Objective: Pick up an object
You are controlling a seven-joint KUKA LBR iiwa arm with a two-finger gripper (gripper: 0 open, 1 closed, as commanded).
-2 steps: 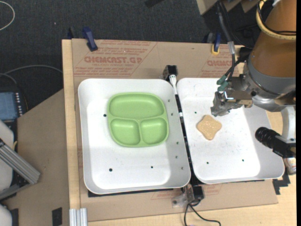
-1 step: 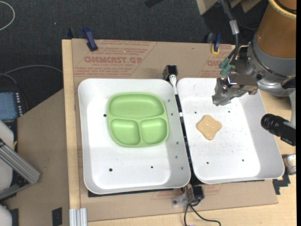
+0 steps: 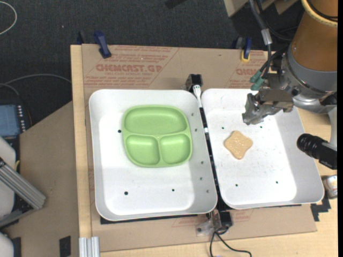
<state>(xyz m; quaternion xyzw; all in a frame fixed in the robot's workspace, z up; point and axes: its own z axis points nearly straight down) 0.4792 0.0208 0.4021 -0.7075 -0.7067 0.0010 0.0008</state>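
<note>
Two white bins (image 3: 107, 197), green divided tray (image 3: 157, 135) left, tan cookie (image 3: 237, 144) right, fingers (image 3: 252, 116) state unclear

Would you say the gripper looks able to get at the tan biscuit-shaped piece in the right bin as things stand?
Probably yes. The gripper hangs over the right bin, just up and right of the tan piece, which lies alone on the bin floor with nothing over it or beside it.

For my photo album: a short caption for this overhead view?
Robot gripper poised above a tan biscuit-like piece in the right bin.
</note>
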